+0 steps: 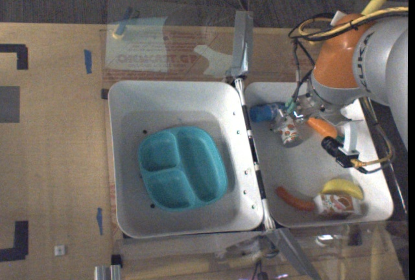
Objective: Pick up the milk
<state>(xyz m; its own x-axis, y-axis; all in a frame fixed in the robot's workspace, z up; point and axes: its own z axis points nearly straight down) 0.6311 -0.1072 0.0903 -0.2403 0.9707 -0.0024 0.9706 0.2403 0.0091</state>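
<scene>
Camera view, milk: we take the small white carton with red print (336,205) for it, right bin's (376,210) near corner.
Neighbours: yellow banana (343,188) touching, red sausage (295,199) beside.
Gripper (290,118): far end; spread or pressed, we cannot tell.
Advice: we approach from above, avoiding the banana.

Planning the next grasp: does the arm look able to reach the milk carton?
Probably yes: the milk carton lies uncovered from above, though a banana touches its far edge and a sausage lies beside it.

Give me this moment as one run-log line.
task: pick up milk | gripper: over right bin, top-left | milk carton: bottom right, beside banana, ungrasped | left bin: teal tray
</scene>
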